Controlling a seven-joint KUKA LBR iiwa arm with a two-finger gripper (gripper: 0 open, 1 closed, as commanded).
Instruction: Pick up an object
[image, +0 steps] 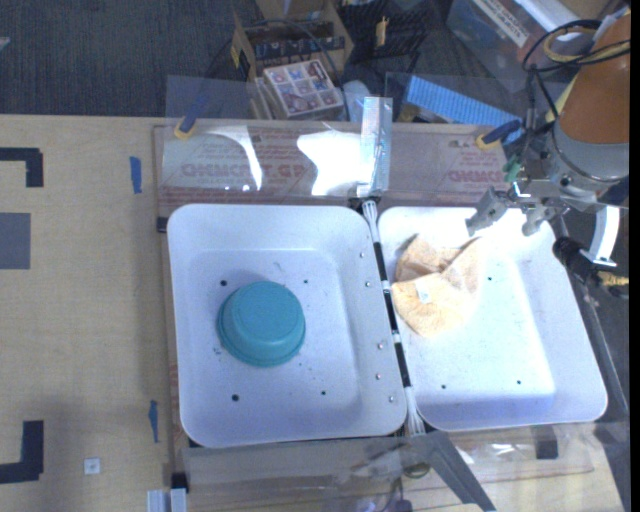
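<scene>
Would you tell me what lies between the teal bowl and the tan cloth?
In the camera view, bare white floor of the left bin and the bins' meeting rims separate the teal bowl from the tan cloth.

Arm (600, 90) cut off by top and right edges; hand (510, 212) fingers blurred, state unclear

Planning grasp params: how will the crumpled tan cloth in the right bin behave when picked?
The crumpled tan cloth is folded and bunched against the right white bin's left wall, so it is probably floppy and would drape when lifted. It looks thin, likely light. It lies flat and should not roll; a push would probably bunch it further.
</scene>
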